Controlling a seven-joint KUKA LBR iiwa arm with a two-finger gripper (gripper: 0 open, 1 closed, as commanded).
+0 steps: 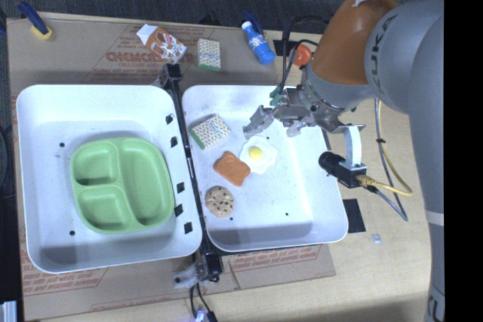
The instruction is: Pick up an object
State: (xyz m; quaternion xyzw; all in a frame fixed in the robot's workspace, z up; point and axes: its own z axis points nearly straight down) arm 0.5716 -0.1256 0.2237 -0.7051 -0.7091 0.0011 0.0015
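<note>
the pincer point(260, 121) hovers low over the right bin point(302, 230), its fingers slightly parted with nothing between them, just at 12 o'clock of the fried egg point(257, 155). at the egg's 8 o'clock lies an orange bread piece point(231, 167), touching it; a cookie point(219, 201) sits at 6 o'clock of the bread, and a checkered packet point(210, 130) at its 11 o'clock. the left bin point(38, 109) holds a green divided tray point(121, 183).
</note>
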